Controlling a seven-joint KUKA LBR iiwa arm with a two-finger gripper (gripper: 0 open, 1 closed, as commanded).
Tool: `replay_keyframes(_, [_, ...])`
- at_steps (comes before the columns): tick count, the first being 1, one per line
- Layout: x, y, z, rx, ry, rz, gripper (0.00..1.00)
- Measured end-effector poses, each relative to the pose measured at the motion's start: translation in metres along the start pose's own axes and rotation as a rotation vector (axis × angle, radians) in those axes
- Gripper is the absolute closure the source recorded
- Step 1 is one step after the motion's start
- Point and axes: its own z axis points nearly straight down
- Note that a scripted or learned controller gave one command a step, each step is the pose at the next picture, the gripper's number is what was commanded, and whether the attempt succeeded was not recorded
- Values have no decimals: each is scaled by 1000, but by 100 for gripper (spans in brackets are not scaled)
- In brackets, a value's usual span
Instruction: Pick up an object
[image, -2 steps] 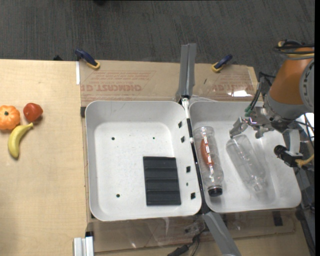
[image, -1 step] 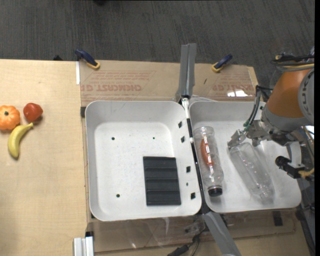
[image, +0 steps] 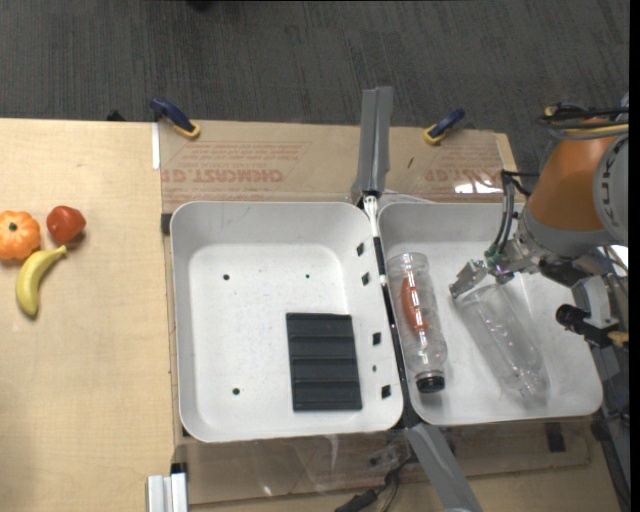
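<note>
In the right bin (image: 570, 405), a clear bottle with a red label and black cap (image: 417, 317) lies lengthwise along the left wall. Beside it, a second clear plastic bottle (image: 508, 342) lies at a slant in the middle. My gripper (image: 480, 275) hangs low at that second bottle's far end, close to or touching it; the grey arm with its orange band (image: 570, 180) comes in from the right. A black ridged rectangular block (image: 323, 361) lies flat in the left bin (image: 190, 330), toward its front right.
An orange (image: 17, 236), a red apple (image: 65, 224) and a banana (image: 35, 280) sit on the wooden bench at far left, outside the bins. Clamps (image: 175, 116) hold cardboard behind the bins. A grey divider post (image: 374, 140) rises between the bins.
</note>
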Motion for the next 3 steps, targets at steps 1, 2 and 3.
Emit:
replay_keyframes(1, [-4,-65,0,1,1,-64,0])
replay_keyframes(2, [16,-42,0,0,0,-48,0])
replay_keyframes(3, [7,-91,1,1,1,-39,0])
